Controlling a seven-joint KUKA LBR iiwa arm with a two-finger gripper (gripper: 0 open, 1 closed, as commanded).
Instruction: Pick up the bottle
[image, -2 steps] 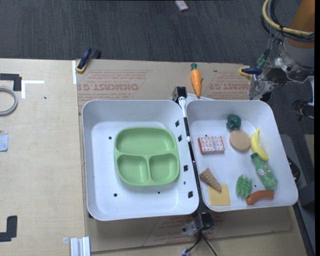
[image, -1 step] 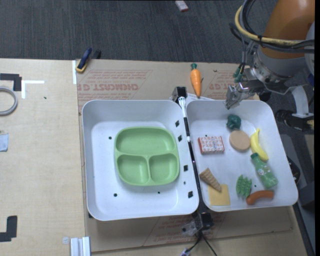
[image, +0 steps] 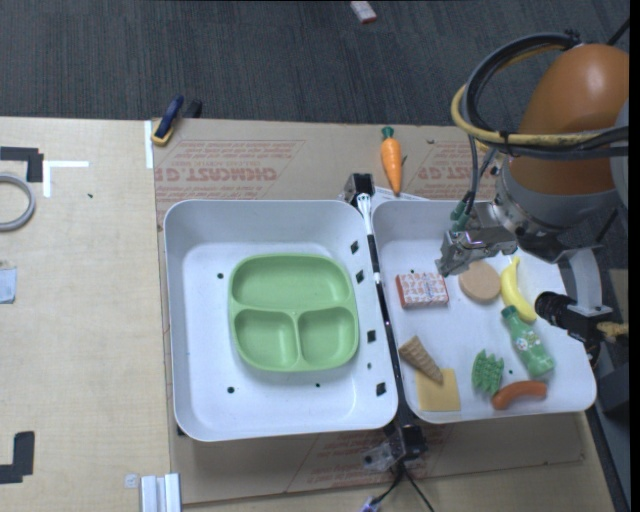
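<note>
Bottle, small green plastic toy with a pale label (image: 527, 343), lies on its side near the right wall of the right-hand shallow white bin (image: 430, 222). From the left I note a green three-compartment plate (image: 294, 312) in the other bin, then a yellow wedge of toy cheese (image: 438, 391), a yellow toy banana (image: 515, 290) just beside the bottle's cap. It looks light, rigid and slick (likely to roll), so I would pinch across its mid-body. The two-finger gripper (image: 462, 250) hovers above the bin's back; whether open or closed, I cannot tell.

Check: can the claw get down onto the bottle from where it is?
Probably yes. The bottle lies flat with its top uncovered, near the right bin's right wall. The claw hangs above the cookie. The banana touches the cap end, so clearance is tight.
</note>
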